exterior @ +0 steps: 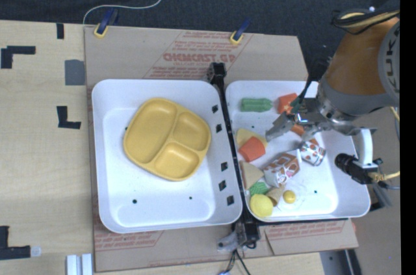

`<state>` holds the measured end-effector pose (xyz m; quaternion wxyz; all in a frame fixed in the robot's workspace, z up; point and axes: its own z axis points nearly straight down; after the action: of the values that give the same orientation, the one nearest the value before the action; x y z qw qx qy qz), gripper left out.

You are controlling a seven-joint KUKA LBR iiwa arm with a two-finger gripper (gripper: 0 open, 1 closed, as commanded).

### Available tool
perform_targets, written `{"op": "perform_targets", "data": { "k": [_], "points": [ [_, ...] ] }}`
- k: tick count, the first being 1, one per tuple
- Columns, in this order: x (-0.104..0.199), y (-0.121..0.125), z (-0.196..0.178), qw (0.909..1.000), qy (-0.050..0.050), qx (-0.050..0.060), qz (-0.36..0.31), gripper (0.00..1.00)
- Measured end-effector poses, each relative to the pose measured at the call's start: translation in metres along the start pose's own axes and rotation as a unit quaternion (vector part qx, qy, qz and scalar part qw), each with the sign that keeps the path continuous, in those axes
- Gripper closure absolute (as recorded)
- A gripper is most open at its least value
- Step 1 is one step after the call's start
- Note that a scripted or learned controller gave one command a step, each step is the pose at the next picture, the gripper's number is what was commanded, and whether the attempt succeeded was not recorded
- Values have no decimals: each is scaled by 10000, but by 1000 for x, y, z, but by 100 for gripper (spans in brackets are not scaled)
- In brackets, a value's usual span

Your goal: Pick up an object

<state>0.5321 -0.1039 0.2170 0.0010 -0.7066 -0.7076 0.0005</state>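
**A:** What's the setting?

**B:** A wooden bench (39,157) with a brown cardboard sheet (195,56) clipped on top, dark carpet behind. Two shallow white bins sit side by side on the cardboard: the left bin (107,202) and the right bin (344,199).

**A:** And the arm?

**B:** The grey arm with the orange band (361,65) reaches in from the right, and the gripper (286,124) hangs over the right bin, its dark fingers spread apart with nothing clamped between them.

**A:** What lies near it?

**B:** Just beyond the fingertips, toward the far wall, is a small orange block (286,101); further left of that, a green oblong plastic piece (256,104). Below and left of the gripper sits an orange-red chunky wedge (252,149) touching a pale yellow piece (245,136). Nearer the camera from the gripper lie a red-and-white patterned wrapper (282,168) and a smaller red-and-white patterned item (312,153). Further down, by the bin's near-left corner, are a round yellow lemon-like toy (262,205), a small green piece (259,188) and a small yellow ball (289,197).

**A:** The other bin?

**B:** Well left of the gripper, it holds a yellow three-compartment plastic plate (167,138).
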Motion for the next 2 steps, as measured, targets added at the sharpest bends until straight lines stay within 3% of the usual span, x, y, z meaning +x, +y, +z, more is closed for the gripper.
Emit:
{"op": "perform_targets", "data": {
  "k": [1,2],
  "points": [
    [-126,70,138,10000,-21,-31,29,0],
    [-97,125,131,10000,-10,-35,-19,0]
  ]
}}
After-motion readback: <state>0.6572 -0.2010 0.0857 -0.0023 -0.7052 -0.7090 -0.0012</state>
